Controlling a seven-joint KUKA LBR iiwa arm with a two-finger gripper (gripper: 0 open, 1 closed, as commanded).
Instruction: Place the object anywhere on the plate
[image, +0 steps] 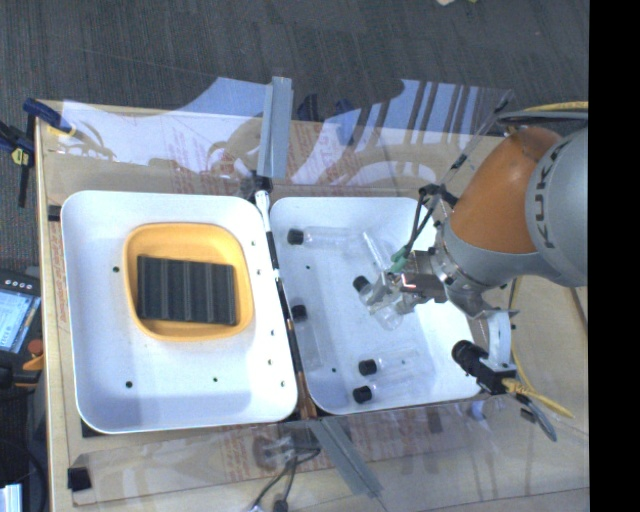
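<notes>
A: Low in frame, what do you see?
B: Your table (420, 470) edge, then two white bins.
A: The plate?
B: Yellow plate (187, 280) sits in the left bin (90, 380).
A: And the gripper?
B: Your gripper (392, 290) hovers over the right bin (330, 380), center-right, among clear objects (330, 238); I cannot tell its state.

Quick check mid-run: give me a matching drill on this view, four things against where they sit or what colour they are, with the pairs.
Things:
1. plate
2. dark ridged block
3. gripper
4. orange band

Descriptions:
A. over the right bin
B. yellow, in the left bin
C. on the arm, above the wrist
D. lying on the plate

Pairs: 1-B, 2-D, 3-A, 4-C
</notes>
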